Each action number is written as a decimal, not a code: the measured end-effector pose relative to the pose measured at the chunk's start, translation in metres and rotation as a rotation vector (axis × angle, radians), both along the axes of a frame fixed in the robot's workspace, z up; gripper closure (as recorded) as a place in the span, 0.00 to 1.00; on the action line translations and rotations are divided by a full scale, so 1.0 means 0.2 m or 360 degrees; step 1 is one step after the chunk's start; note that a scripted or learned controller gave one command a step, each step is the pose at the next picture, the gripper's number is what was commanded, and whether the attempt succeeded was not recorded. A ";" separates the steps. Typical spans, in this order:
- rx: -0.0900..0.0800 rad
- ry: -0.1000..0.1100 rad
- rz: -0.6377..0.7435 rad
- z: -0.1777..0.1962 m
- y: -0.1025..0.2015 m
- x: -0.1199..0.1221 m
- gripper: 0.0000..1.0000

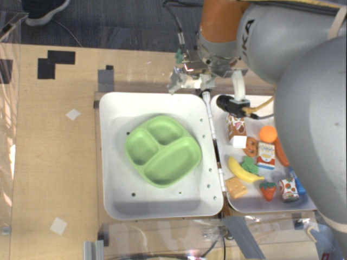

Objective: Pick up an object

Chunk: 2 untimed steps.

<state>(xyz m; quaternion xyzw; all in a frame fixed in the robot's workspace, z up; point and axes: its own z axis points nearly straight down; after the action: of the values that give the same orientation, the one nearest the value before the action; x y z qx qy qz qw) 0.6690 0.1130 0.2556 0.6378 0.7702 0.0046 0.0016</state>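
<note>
**Operator:** Report tool status.

**Technician:** The tool hangs over the far rim, where the two bins meet. Whether it is apart or together cannot be told. No object is seen in it.

**Operator:** Locate the object.

**Technician:** All candidates lie on the arm's side of the tool, nearer the camera. Closest is a brown-and-white carton in the right bin. Further off is an orange ball, and further again a banana. On the tool's other side, a green plate rests in the left bin.

**Operator:** State the recommended procedure.

**Technician:**
- Select one item only. The carton looks like the shortest reach.
- Centre the tool above the carton before descending.
- Keep clear of the rim between the bins.
- The items are crowded, so a descent that is off centre may catch a neighbouring item.
- Confirm the grip before lifting.
</note>
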 end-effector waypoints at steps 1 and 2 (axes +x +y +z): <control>-0.0018 -0.0014 0.0617 0.74 -0.57 0.00 0.00; -0.0013 -0.0007 0.0508 0.95 -0.56 0.00 0.00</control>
<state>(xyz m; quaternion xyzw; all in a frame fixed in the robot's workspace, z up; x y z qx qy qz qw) 0.6692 0.0010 0.4449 0.5072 0.8618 0.0030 0.0051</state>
